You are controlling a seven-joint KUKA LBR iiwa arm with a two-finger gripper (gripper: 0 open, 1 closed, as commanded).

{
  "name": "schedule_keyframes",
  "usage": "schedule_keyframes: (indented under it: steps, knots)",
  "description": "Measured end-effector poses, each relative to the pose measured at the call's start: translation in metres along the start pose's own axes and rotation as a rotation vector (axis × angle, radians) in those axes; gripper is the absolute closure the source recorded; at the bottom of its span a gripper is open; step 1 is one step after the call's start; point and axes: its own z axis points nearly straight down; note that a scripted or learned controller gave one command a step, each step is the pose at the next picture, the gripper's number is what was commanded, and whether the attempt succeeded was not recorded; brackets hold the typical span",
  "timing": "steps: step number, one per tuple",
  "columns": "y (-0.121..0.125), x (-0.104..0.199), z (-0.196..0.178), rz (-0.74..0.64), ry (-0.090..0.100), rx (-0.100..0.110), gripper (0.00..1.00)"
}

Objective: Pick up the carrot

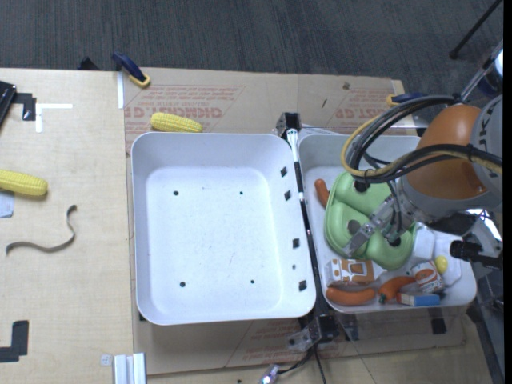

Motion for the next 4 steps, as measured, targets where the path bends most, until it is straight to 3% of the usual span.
schedule_keyframes:
  steps: [1,2,3,4]
  knots:
    - [0.047,-0.026,0.001,0.197,0.034,0.044,0.00]
    - [0.064,-0.052,0.001,0.241,0.084,0.109,0.00]
    - [0.059,-0.077,0.004,0.282,0.145,0.103,0.00]
    - [0.061,-0.110,-0.034,0.366,0.079,0.046,0.00]
